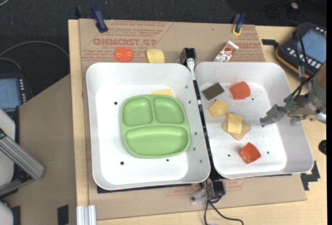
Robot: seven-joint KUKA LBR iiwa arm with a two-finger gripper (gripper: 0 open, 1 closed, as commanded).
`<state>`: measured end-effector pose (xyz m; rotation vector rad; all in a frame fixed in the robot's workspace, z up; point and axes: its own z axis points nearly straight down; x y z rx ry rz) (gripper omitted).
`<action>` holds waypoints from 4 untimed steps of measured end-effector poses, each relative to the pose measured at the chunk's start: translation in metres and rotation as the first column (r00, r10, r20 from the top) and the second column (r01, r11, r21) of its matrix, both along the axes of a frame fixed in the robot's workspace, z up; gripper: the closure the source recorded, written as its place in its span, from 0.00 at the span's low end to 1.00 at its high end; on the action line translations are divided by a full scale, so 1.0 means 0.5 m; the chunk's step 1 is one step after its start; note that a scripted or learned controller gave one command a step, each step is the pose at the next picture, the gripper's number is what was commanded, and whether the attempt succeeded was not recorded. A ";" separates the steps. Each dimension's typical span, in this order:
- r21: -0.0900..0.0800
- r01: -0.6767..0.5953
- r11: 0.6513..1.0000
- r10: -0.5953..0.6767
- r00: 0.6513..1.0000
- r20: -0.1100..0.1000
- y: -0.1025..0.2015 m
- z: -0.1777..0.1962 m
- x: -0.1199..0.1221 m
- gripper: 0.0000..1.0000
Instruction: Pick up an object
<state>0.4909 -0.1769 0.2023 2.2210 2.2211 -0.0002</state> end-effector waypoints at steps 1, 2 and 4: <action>0.004 -0.005 1.000 0.005 1.000 -0.005 0.079 -0.133 0.084 0.00; 0.003 -0.002 1.000 0.002 1.000 -0.005 0.129 -0.241 0.063 0.00; -0.001 0.002 1.000 -0.002 1.000 0.002 0.125 -0.215 0.066 0.00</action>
